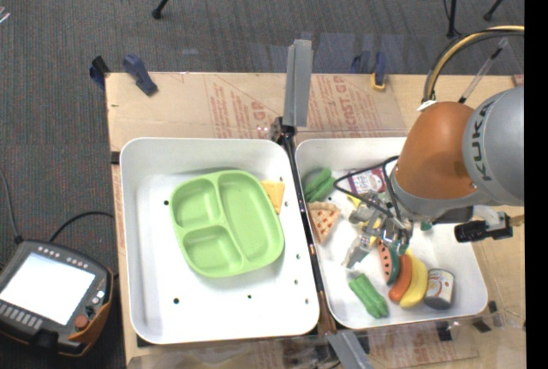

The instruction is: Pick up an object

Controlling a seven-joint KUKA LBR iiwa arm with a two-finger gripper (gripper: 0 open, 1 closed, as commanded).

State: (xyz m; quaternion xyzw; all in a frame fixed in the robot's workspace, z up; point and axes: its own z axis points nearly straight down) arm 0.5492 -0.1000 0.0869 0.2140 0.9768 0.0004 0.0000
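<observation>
A grey and orange robot arm [445, 157] reaches in from the right over the right-hand one of two white bins on a desk [205, 106], and its tool [374, 236] hangs low over a crowded patch of toy food. The main risk is that crowding: a watermelon slice [395, 264], a banana [414, 282] and a green pickle-like piece [368, 294] lie touching or just beside one another under and near the tool, so a closing grip could knock a piece aside, pinch only an edge that slips out on lifting, or catch two pieces at once. A pizza slice [323, 220] and another green piece [318, 184] lie to the tool's left, near the bin wall [306, 222]. The metal fingers [356, 252] look spread moderately apart, pointing down toward the bin floor beside the watermelon slice; nothing can be seen held between them, and whether they touch any piece cannot be told. The left bin [141, 187] holds a green divided plate [227, 222].
</observation>
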